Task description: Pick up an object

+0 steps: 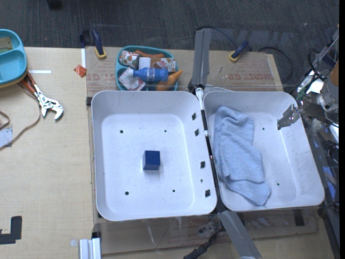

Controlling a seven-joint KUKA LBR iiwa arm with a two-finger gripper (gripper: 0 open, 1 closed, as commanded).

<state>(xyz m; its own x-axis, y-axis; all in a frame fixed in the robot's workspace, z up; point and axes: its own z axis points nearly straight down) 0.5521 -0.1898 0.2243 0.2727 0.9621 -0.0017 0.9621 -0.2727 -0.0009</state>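
Note:
A small blue cube (152,159) lies near the middle of the left white bin (108,198). A crumpled pale blue towel (240,154) covers the left half of the right white bin (302,188). My gripper (287,118) hangs over the right bin's upper right part, just in from its right wall. It is to the right of the towel, apart from it, and far from the cube. Nothing shows held in it.
Behind the left bin stands a teal tub (146,69) with several small items. A wrench (47,104) and a teal dish (11,58) lie on the bench to the left. A grey post (201,58) rises between the bins' far corners.

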